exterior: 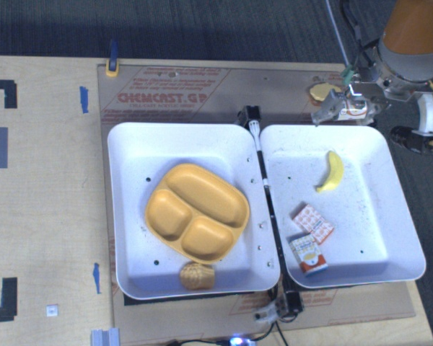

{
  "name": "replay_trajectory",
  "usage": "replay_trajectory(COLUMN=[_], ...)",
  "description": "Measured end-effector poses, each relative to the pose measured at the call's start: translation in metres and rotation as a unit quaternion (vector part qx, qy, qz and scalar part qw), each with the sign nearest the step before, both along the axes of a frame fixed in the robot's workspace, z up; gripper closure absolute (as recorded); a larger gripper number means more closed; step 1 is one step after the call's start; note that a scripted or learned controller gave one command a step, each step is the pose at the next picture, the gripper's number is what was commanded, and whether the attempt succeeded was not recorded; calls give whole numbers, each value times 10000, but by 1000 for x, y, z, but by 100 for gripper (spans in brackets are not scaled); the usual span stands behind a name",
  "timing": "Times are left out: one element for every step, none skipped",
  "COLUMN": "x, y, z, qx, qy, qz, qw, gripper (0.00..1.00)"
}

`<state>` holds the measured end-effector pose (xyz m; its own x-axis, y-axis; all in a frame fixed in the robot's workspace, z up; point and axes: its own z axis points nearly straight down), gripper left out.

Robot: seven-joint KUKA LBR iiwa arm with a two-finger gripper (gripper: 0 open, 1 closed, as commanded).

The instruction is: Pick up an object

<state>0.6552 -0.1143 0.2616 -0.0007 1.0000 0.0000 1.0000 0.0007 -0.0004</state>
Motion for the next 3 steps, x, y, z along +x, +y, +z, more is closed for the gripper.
replay_trajectory(x=[-32, -53, -52], y=[-62, -49, -48], z=[-115, -175, -165], qx=[-4, 2, 1], qy=[2, -11, -29], qz=[-5, -2, -6], qw=[10000, 10000, 10000], gripper=[0, 0, 100])
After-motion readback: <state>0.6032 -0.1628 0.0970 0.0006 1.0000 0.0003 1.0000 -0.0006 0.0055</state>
